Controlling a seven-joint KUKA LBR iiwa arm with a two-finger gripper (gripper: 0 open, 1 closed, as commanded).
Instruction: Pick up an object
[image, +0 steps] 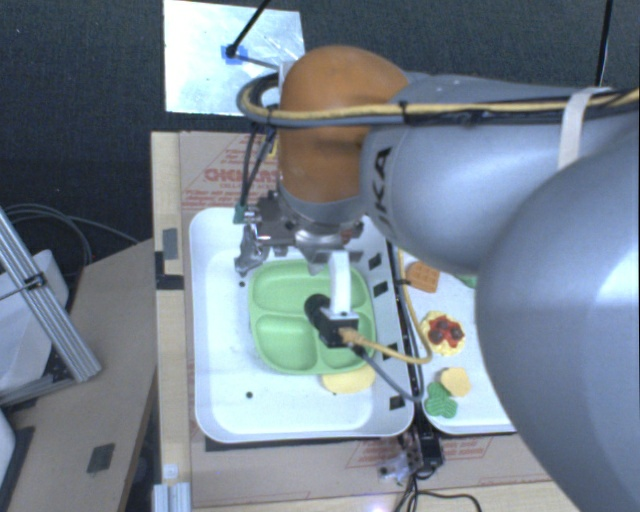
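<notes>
The grey arm (500, 150) fills the right and upper part of the view and hides most of the right bin (480, 345). Its orange band sits over the far edge of the left bin (225, 390). Both bins rest on printed cardboard (212, 180).

In the left bin lies a green divided plate (285, 320), the largest loose thing, partly covered by the wrist. The gripper (255, 255) hangs at the plate's far left corner; I cannot tell whether it is open or closed, or whether it has hold of anything.

A pale yellow piece (345, 382) touches the plate's near rim. In the right bin are a toy pizza (443, 333), an orange waffle-like piece (422, 277), a yellow disc (455, 381) and a green leafy piece (440, 403) just beside the disc.
</notes>
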